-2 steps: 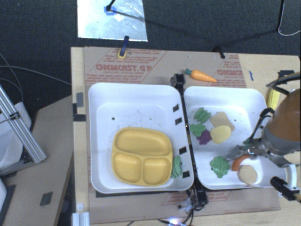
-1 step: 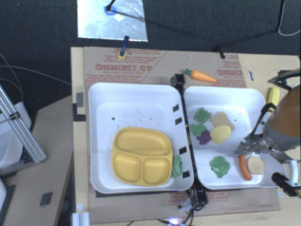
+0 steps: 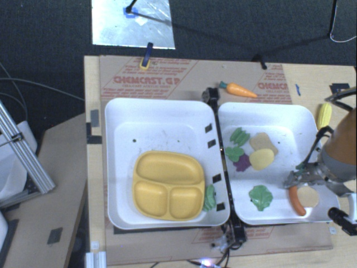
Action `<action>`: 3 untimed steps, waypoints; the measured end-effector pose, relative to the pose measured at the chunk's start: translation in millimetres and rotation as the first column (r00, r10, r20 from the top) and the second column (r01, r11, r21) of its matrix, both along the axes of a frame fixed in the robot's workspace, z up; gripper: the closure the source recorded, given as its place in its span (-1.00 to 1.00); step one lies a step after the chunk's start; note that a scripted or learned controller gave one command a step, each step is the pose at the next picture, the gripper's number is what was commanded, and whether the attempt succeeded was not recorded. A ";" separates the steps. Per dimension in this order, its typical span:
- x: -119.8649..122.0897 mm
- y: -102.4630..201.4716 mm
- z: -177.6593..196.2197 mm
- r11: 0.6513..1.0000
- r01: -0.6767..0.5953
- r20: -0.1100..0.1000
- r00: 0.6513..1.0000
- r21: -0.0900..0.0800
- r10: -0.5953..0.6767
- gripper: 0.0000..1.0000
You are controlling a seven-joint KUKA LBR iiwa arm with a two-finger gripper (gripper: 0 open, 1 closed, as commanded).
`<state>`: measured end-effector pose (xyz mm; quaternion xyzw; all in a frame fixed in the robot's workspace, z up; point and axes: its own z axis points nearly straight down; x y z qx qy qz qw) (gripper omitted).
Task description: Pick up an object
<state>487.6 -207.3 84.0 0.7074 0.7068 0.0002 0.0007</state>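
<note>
arm (image 3: 341,149): orange band, grey wrist | end effector (image 3: 300,177): dark metal (blurry)

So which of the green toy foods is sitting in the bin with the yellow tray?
The small green piece tucked against the yellow tray's right edge in the left bin. The other green pieces lie in the right bin.

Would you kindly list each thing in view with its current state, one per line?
Gripper: low over the right bin, by the sausage.
Yellow tray: flat in the left bin.
Carrot: lying on the bench outside the bins.
Sausage: lying in the right bin.
Broccoli: lying in the right bin.
Corn: on the right bin's far rim.
</note>
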 end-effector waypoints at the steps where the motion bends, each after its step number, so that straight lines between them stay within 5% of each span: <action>1: 44.5 41.3 0.7 1.000 -0.009 0.003 1.000 0.000 0.009 1.00; 2: 49.4 136.1 106.7 1.000 -0.015 0.010 1.000 0.003 0.015 1.00; 3: 19.5 200.3 203.8 1.000 -0.014 0.010 1.000 0.004 0.014 1.00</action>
